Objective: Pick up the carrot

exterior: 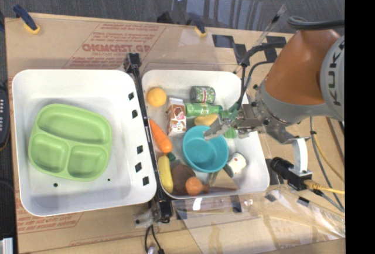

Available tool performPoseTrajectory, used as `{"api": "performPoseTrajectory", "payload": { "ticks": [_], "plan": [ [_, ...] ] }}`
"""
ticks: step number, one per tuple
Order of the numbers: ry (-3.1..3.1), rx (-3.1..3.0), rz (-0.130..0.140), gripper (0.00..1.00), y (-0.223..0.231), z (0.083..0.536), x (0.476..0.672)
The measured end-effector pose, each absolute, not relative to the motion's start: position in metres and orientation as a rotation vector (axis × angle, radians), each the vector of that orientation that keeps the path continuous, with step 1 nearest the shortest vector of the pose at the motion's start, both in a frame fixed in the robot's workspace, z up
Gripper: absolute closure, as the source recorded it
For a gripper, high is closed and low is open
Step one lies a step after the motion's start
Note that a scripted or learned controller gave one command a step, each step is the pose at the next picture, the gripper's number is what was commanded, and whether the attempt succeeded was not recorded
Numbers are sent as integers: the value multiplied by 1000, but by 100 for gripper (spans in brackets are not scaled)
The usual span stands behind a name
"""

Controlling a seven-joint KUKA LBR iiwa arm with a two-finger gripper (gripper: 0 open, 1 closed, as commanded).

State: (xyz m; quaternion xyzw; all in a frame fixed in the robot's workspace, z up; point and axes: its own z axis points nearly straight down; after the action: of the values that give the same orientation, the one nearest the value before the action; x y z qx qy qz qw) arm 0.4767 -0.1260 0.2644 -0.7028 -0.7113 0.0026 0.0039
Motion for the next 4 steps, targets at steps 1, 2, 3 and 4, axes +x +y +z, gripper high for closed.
{"api": "performPoseTrajectory", "payload": {
  "ticks": [1,2,3,4],
  "plan": [
    [-2092,-2323,17,0,-92,126,473],
    [-1651,-2659,11,0,-97,90,475],
    [-1676,-2650,0,100,-95,104,480],
    [-1133,-2925,-49,100,-93,99,489]
  ]
}}
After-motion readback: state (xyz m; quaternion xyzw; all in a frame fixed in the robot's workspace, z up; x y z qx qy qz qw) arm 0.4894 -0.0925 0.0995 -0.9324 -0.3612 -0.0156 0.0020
